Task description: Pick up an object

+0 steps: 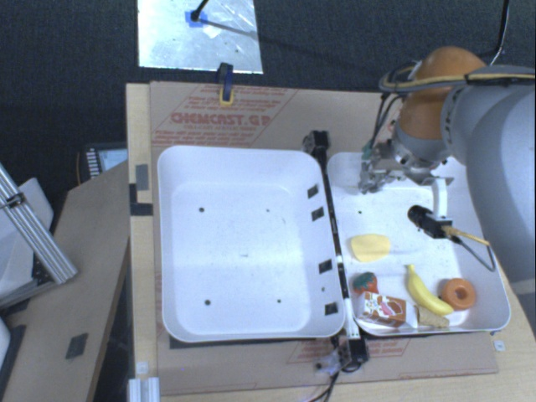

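Note:
My gripper hangs over the back left part of the right bin, with nothing visible between its fingers. Below it in that bin lie a pale yellow lump, a banana, an orange ring-shaped toy, a small red and green item and a red-and-white packet. The pale yellow lump is the closest to the gripper, a short way toward the front.
The left bin sits beside the right one, parted by a black clamped divider. A tan wedge lies at the right bin's front edge. The arm's grey body covers the right bin's back right corner.

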Robot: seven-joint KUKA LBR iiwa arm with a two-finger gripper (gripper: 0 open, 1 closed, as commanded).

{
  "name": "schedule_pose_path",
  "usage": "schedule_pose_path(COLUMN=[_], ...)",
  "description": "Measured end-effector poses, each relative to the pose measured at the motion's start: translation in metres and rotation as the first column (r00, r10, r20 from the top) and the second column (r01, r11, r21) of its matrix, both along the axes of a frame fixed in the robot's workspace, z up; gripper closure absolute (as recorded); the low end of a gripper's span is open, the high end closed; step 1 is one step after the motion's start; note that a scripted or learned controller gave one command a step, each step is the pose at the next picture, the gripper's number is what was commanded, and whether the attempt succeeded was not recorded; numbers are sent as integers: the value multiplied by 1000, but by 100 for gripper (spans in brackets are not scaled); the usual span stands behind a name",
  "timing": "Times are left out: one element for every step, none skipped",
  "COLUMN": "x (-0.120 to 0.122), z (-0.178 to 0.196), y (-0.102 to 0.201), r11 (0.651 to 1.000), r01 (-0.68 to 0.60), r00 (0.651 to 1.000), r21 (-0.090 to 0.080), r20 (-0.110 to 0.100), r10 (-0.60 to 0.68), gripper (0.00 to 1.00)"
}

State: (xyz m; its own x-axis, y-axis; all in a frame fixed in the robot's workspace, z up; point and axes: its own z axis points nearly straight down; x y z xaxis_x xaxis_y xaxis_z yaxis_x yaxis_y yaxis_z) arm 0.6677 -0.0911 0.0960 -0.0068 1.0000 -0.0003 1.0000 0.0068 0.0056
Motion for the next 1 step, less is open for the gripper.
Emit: schedule_pose_path(x=[3], z=[96], y=[85], r11=[1000], r01=[-6], r00=[1000], r21=[4], r20=[6], r10=[6], gripper=[100])
